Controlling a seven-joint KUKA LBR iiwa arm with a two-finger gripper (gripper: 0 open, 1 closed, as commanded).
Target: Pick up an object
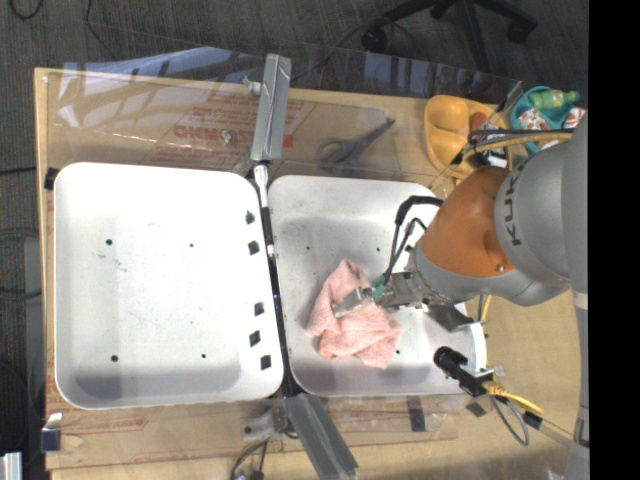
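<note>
The pink cloth point(352, 315) lies crumpled in the right bin point(300, 208), near its front wall. Your gripper point(357, 303) is down on top of the cloth, and its fingers look pinched together on a fold, though it is hard to be sure. Lift slowly and straight up, so the fold does not slip out. The front wall is close, so do not drift that way. The left bin point(150, 288) has lots of room if you move over the divider.

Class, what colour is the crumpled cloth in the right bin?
Pale pink cloth, seen in the camera view.
</note>
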